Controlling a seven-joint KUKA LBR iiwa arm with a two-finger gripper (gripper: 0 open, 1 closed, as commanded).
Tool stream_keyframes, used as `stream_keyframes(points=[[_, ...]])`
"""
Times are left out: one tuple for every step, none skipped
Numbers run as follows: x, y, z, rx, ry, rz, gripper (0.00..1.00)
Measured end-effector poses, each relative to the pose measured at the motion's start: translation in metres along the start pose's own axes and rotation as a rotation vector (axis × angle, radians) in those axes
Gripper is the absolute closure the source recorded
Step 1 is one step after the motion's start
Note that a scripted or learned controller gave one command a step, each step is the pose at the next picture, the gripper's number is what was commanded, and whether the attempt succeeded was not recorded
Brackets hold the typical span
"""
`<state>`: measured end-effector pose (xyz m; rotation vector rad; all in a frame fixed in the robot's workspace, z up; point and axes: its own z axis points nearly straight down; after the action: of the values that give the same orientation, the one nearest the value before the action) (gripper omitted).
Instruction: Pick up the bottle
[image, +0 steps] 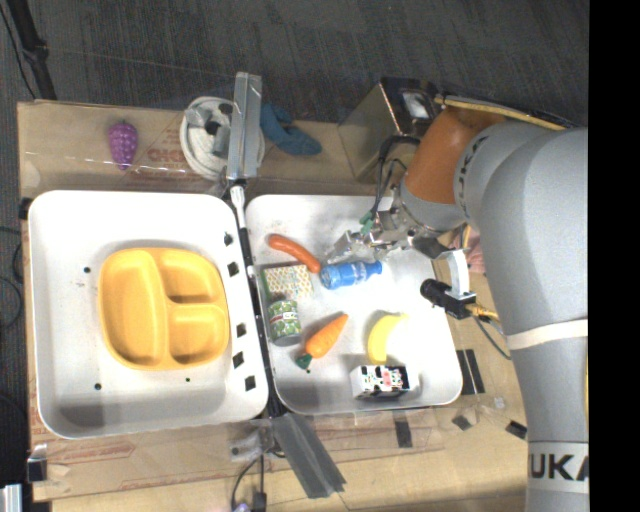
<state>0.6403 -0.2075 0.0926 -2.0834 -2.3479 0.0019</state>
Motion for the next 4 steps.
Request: stream_keyframes(points=[[0.001, 0.001, -0.011, 0.001, 0.000, -0.005, 1.00], [0.001, 0.001, -0.011, 0.001, 0.000, -0.005, 0.00], [0.016, -0.042, 0.002, 0.003, 0.000, 0.118, 0.00], [0.036, -0.090, 0.001, 0.001, 0.000, 0.114, 0.00]])
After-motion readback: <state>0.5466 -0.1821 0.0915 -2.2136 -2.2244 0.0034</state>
